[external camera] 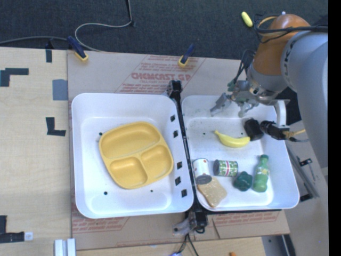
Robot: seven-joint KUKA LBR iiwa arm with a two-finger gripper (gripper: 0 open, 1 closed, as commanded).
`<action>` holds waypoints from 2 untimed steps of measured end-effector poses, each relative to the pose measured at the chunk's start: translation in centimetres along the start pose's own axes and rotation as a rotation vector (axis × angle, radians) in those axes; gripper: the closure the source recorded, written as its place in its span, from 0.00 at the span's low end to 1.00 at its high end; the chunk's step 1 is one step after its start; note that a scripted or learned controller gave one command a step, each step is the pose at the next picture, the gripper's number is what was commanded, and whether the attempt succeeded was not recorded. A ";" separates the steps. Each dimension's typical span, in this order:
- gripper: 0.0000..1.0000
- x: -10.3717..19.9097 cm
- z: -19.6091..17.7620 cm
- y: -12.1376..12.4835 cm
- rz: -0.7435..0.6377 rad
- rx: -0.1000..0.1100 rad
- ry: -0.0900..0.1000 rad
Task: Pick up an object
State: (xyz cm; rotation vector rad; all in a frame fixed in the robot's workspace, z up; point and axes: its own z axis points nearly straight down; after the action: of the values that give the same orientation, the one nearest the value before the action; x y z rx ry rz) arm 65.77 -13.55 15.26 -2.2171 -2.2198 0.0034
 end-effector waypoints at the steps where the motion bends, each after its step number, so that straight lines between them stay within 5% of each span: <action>1: 0.00 2.2 6.7 -4.7 0.001 -0.005 -0.002; 2: 0.00 0.9 6.6 -7.4 0.000 -0.009 -0.003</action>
State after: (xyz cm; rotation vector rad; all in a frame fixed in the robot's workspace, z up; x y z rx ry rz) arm 58.33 -12.68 8.66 -2.2232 -2.2261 -0.0034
